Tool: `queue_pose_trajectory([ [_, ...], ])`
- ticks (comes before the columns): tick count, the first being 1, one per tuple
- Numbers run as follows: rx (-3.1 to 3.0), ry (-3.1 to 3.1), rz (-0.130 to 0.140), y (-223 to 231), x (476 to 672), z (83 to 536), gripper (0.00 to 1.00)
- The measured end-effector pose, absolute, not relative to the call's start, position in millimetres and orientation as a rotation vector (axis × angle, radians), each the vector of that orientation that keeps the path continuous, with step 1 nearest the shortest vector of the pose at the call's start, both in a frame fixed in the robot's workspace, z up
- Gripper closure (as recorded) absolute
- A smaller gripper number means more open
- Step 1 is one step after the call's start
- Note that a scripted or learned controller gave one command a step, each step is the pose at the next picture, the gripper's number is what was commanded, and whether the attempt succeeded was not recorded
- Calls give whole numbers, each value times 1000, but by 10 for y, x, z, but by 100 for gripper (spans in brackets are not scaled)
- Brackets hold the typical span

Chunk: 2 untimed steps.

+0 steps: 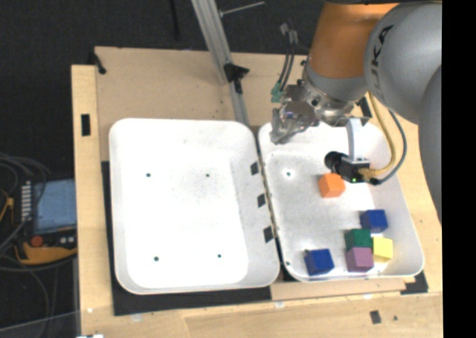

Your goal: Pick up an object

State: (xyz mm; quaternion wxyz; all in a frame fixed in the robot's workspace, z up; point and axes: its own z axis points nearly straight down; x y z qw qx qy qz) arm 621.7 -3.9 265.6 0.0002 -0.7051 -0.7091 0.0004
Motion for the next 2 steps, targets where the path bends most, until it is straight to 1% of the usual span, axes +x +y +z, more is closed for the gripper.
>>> queue_pose_trajectory([
  [1, -2214, -2228, 0, 390, 6085, 2551, 100],
  [2, -2212, -2228, 0, 849, 5982, 2542, 100],
])
